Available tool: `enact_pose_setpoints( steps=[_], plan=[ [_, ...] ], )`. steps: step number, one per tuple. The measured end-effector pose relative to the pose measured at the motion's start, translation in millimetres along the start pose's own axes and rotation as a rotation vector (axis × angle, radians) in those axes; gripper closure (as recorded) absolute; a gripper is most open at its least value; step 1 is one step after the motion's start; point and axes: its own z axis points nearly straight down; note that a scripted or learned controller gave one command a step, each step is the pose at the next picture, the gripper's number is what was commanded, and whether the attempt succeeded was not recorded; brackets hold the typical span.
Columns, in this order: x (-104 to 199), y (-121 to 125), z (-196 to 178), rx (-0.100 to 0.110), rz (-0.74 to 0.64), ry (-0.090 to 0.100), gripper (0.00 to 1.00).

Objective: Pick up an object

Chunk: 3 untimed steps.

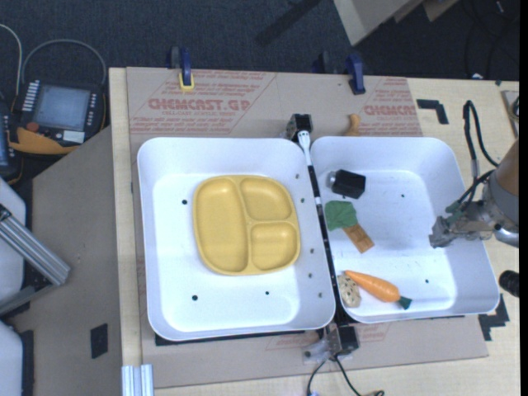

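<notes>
In the right bin (412, 151) lie a black block (347, 183), a green leaf-shaped piece (340, 214) on a brown strip (359, 238), an orange carrot (374, 285) and a small speckled cookie-like piece (349, 289). My gripper (445, 231) hangs low over the right side of this bin, near its right wall. It is well to the right of all these objects, with nothing seen between its fingers.
The left bin (165, 221) holds a yellow divided plate (246, 223). A black bar (312, 190) runs along the seam between the bins. Cables (474, 147) trail beside the right bin's far right edge. Blue clamps (186, 64) grip the board's back edge.
</notes>
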Motion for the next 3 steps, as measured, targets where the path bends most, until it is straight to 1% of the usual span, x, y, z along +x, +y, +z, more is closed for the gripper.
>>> enact_pose_setpoints(
  steps=[2, 3],
  plan=[
    [2.7, 6.7, -89.4, -0.001, -0.001, 0.000, 1.00],
    [48.9, 22.7, -94.7, 0.002, -0.006, 0.003, 1.00]
  ],
)
